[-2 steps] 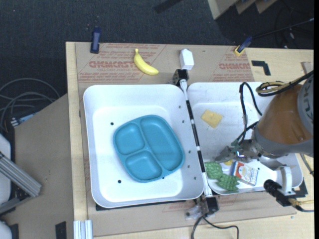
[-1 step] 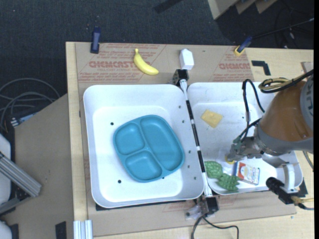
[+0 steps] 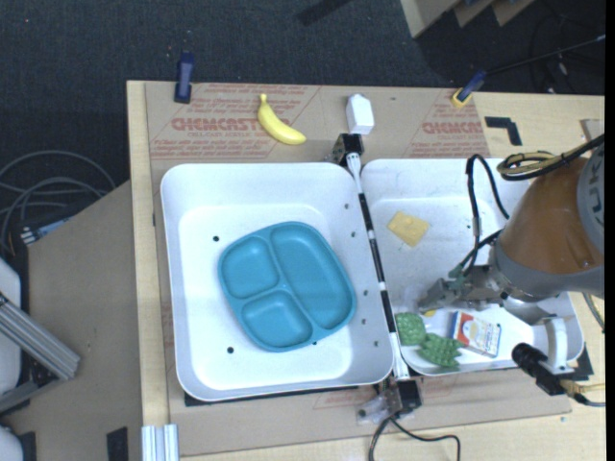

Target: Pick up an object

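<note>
My gripper [image 3: 445, 294] hangs low in the right bin [image 3: 437, 182], reaching in from the right below the arm's orange band. Just under and left of it lie two green leafy pieces [image 3: 411, 328] [image 3: 443, 351], and a small white packet with red and blue print [image 3: 477, 334] lies beside them near the bin's front edge. A flat yellow wedge [image 3: 408, 228] rests farther back in the same bin, apart from the gripper. I see nothing held in the gripper.
The left bin [image 3: 192, 200] holds a blue divided plate [image 3: 285, 284]. A banana [image 3: 280, 124] and a small white block [image 3: 359, 113] lie on the bench behind the bins. Black cables [image 3: 473, 200] loop over the arm.
</note>
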Motion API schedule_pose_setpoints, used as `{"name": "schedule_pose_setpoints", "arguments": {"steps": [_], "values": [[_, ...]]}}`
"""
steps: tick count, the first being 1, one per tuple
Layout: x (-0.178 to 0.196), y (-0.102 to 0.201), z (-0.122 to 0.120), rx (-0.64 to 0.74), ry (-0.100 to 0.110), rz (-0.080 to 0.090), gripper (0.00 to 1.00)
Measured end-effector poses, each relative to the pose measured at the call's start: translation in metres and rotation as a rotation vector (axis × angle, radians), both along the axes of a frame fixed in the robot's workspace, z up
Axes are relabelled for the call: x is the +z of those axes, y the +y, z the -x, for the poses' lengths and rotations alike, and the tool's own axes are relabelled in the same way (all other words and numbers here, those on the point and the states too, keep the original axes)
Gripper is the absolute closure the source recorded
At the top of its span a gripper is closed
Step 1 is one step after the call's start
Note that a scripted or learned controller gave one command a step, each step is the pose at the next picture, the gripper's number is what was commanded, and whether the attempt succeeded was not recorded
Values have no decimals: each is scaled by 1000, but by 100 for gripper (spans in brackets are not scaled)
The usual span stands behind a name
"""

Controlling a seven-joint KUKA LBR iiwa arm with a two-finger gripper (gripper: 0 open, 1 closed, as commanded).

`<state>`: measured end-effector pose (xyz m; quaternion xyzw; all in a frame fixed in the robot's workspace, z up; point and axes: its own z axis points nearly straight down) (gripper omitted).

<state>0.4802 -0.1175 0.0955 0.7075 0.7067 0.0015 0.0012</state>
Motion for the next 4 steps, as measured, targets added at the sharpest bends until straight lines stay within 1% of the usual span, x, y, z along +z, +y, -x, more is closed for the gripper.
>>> {"name": "schedule_pose_setpoints", "arguments": {"steps": [1,2,3,4], "values": [[-11,24,-40,2,3,1,0],[-9,-19,2,0,6,0,0],[1,-19,1,0,3,0,100],[1,-19,1,0,4,0,0]]}}
